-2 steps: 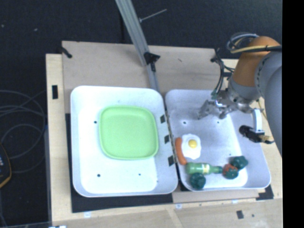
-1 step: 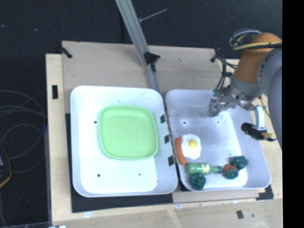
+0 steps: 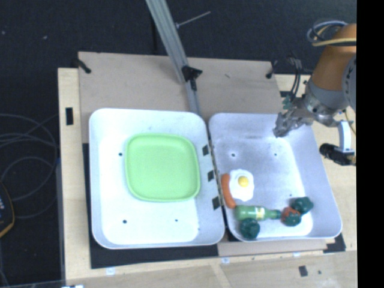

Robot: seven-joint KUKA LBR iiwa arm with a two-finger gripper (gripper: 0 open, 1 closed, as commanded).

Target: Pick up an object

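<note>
as the arm reached in from the right of the camera view, its gripper (image 3: 282,129) hung over the far right corner of the right bin (image 3: 264,137), with nothing seen between its fingers; whether they were spread or pressed together could not be told. the pickable objects lay well apart from it along the bin's near edge: a fried egg toy (image 3: 242,183) touching an orange carrot (image 3: 227,191), a green bottle (image 3: 257,212), a dark green piece (image 3: 249,227) and a red-and-green piece (image 3: 295,212). a green plate (image 3: 162,167) sat mid-floor in the left bin (image 3: 108,131). judged from this, no pick was yet made; approach, grasp and lift all remained.
</note>
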